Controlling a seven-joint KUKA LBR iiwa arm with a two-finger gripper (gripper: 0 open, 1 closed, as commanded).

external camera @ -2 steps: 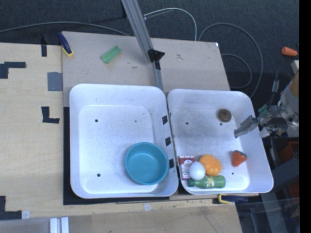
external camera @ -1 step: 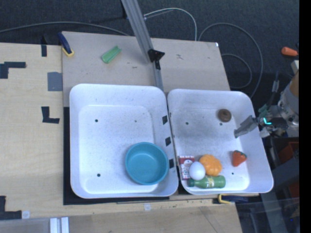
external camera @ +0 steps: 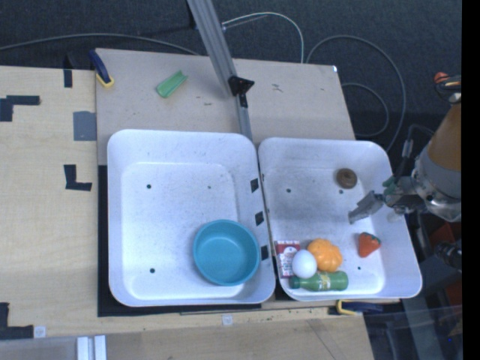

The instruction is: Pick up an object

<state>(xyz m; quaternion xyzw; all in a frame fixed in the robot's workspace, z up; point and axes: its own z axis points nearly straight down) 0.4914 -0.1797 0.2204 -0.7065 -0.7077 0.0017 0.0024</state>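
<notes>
Two white bins share the bench; my gripper (external camera: 367, 207) hangs over the right bin (external camera: 300, 160), finger spread unreadable, just above the red strawberry (external camera: 367, 244), the nearest candidate.

the arm (external camera: 442, 163) is cut off by the right edge; the small carton (external camera: 286, 256) sits partly hidden behind the white egg (external camera: 304, 264).
</notes>
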